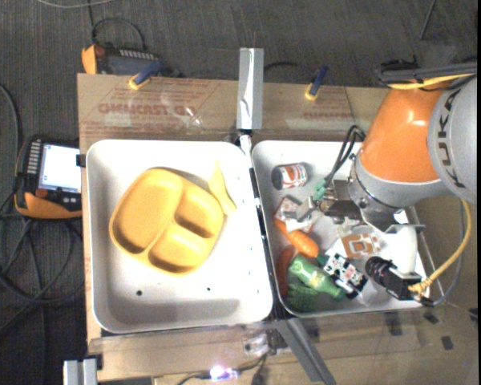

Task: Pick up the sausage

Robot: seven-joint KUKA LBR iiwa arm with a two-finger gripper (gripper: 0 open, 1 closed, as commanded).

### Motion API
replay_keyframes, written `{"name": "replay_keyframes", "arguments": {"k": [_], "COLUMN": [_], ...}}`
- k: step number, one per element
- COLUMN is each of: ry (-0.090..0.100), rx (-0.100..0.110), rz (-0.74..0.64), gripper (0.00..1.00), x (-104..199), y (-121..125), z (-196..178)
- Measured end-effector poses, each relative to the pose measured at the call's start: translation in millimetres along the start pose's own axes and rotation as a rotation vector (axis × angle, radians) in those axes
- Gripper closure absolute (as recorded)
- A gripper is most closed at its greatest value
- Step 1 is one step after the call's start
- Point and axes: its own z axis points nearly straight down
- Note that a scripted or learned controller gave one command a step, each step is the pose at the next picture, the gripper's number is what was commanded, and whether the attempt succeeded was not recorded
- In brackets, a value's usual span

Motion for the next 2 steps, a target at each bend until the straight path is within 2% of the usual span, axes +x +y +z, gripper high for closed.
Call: {"name": "replay_keyframes", "arguments": {"k": [1, 2], "ry": [0.004, 0.004], "rx": [0.002, 0.003], "rz": [0.099, 0.099], "gripper": [0.00, 0.00], "x": [-68.6, -68.5], "y": [4.1, 3.9], "z": [113.8, 114.1]}}
